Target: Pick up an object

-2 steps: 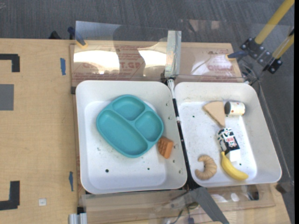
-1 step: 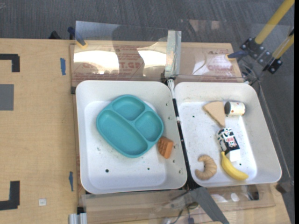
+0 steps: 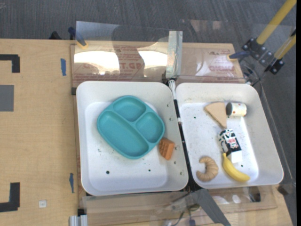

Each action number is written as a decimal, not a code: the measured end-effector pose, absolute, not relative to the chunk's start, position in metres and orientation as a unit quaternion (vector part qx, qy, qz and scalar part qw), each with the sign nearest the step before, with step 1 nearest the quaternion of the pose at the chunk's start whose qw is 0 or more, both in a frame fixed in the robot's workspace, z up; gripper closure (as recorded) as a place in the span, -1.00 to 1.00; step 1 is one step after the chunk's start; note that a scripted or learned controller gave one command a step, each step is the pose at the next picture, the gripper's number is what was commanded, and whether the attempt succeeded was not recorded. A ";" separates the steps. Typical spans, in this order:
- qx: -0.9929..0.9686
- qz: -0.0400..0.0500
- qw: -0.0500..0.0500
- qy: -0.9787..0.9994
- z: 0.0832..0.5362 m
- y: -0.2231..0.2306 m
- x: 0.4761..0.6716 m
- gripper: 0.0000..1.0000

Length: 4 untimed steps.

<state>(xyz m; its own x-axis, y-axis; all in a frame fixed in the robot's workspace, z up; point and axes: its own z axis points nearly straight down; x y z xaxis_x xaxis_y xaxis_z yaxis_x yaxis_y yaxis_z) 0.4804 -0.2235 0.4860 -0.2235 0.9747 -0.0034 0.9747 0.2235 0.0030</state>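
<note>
The pincer's state I cannot tell, and with the banana (image 3: 234, 169), croissant (image 3: 207, 168) and black-and-white carton (image 3: 229, 141) crowded together in the right bin (image 3: 268, 126), a grab could nudge neighbours or slip.

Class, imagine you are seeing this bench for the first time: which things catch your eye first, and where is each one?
The big teal divided plate fills the middle of the left bin, with a small orange piece at its lower right edge. In the right bin, a yellow banana lies near the front beside a brown croissant.
</note>
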 end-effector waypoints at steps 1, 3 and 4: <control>0.376 0.000 0.002 0.927 0.486 -0.224 0.480 1.00; 0.152 0.000 0.003 0.988 0.487 -0.223 0.480 1.00; 0.288 0.000 0.003 0.958 0.487 -0.223 0.481 1.00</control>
